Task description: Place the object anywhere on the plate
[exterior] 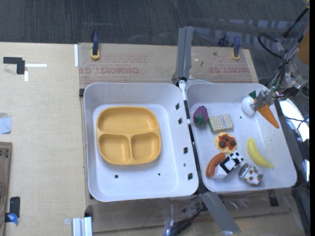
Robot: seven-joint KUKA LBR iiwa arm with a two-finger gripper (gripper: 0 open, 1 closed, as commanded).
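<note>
- Nearest you, at the front edge of the right bin (pixel 283 183), lie a small patterned toy (pixel 251 175), a black-and-white toy (pixel 230 162) and a red sausage (pixel 215 164).
- Behind these, in the same bin, you see a yellow banana (pixel 258 153), a round pizza-like piece (pixel 225 141), a speckled block (pixel 220 122) and a purple, grape-like piece (pixel 200 115) close to the divider between the bins.
- The left bin (pixel 93 146) holds the yellow plate (pixel 129 134), a three-compartment dish lying flat; nothing rests in it.
- The gripper (pixel 261 100) sits over the back right corner of the right bin, at the end of the arm reaching in from the right edge of the bench. How far it is open cannot be told; the tip is too small and cluttered to read.
- The likeliest task object is the orange carrot (pixel 269 115), touching or just under the gripper tip, beside a white round piece (pixel 247 105). Whether anything is actually gripped cannot be confirmed.
- Key relation: the carrot's long axis runs diagonally, green top near the gripper, point toward the front right corner. The plate lies well apart, to the left across the divider, so any carry must travel leftward over the bin walls.
</note>
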